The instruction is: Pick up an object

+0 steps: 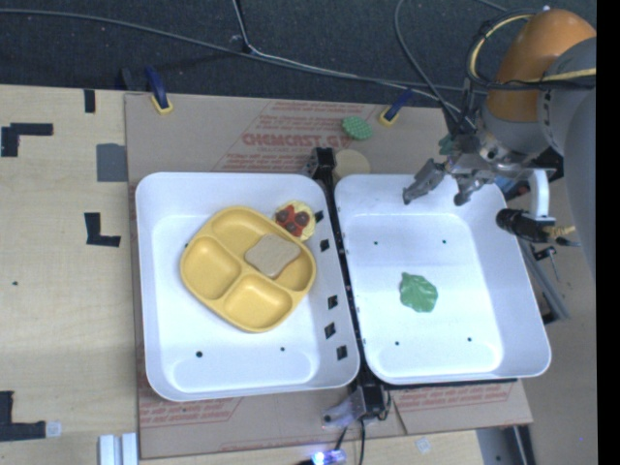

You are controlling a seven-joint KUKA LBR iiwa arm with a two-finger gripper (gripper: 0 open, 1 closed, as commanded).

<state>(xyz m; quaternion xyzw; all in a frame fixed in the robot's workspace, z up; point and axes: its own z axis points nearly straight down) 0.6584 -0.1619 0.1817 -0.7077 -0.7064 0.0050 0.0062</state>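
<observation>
Camera view: the gripper (444,188) hangs over the far rim of the right bin (504,327), its 2 fingers spread apart with nothing between them; a green leafy piece (418,292) lies on that bin's floor, toward 6 o'clock from the gripper and well apart; the left bin (174,347) holds a yellow divided plate (218,269) bearing a slice of bread (271,254); red berries (294,220) sit at the plate's 1 o'clock edge.

Red print on cardboard sheet (281,134) under the bins, partly legible, approx. "CHEMCAST"; rest unreadable.
</observation>
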